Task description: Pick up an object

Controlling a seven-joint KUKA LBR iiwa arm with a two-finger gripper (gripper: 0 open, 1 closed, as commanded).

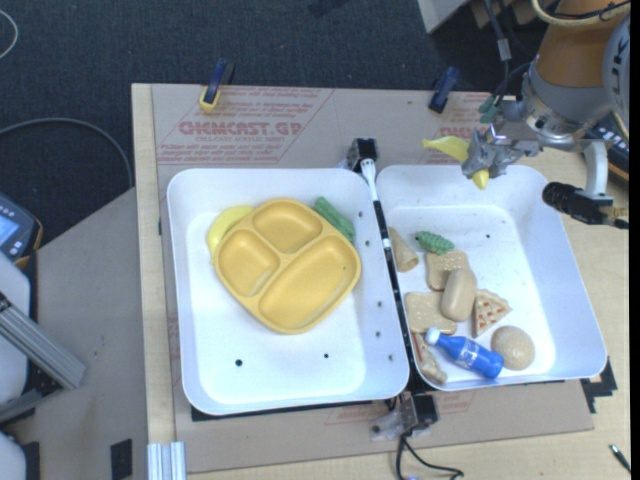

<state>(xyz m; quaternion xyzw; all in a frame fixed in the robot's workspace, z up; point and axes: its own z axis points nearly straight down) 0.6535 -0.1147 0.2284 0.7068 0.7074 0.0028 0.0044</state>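
The hand (487,158) hangs over the right bin's (560,238) far edge, clenched on a yellow banana (447,148) that sticks out leftward. The pick looks made; next it needs lifting clear without slipping.

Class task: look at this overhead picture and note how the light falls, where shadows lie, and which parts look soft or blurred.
Camera view: light is even and diffuse; both white bins look bright without harsh glare; the yellow tray casts only a faint shadow; the gripper and the yellow banana it holds look slightly soft; the dark floor stays dim.
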